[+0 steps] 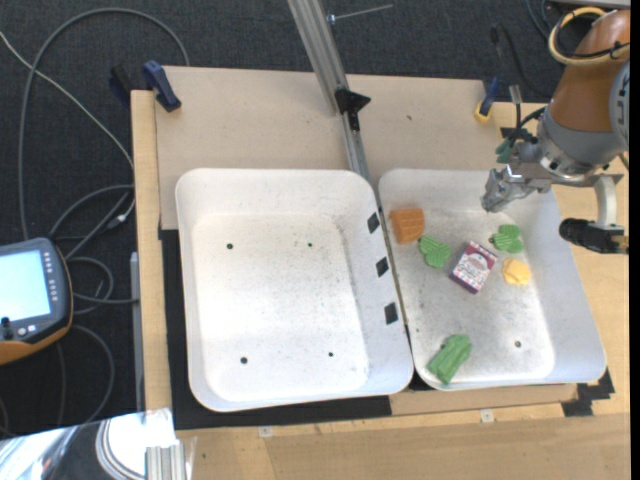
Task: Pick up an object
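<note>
The right bin [540,358] holds several small objects: an orange block [407,224], a green piece [434,252], a purple and white box [473,267], a green piece [508,237], a yellow piece [516,272] and a larger green toy [450,357] near the front edge. My gripper [496,195] hangs over the bin's back right part, above and behind the small green piece. Nothing shows between its fingers.
The left bin [200,198] lies beside the right one, with a metal pole [320,43] slanting in from the top between them. Blue clamps [162,85] grip the board's back edge. A handheld pendant [30,293] and cables lie on the floor at left.
</note>
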Motion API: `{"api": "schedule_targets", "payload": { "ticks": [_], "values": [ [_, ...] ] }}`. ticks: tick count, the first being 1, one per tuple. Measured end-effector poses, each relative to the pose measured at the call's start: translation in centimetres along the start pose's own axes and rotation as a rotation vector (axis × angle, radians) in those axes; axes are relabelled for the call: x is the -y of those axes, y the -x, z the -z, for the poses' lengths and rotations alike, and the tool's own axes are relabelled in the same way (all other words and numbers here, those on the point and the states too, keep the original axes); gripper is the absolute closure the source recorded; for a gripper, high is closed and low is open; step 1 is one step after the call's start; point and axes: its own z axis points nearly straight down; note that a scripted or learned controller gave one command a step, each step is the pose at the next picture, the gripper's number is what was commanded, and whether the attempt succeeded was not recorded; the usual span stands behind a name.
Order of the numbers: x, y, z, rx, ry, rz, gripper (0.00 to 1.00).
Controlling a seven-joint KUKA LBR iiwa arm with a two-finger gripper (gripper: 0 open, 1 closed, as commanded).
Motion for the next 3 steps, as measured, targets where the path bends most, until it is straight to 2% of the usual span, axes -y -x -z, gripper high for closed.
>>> {"api": "schedule_targets", "payload": {
  "ticks": [1,2,3],
  "values": [
    [-0.6,0.2,6.5,0.0,0.001,0.0,1.0],
    [-0.8,0.2,10.6,-0.001,-0.001,0.001,1.0],
    [0.9,-5.3,9.2,-0.006,-0.011,0.004,1.0]
  ]
}}
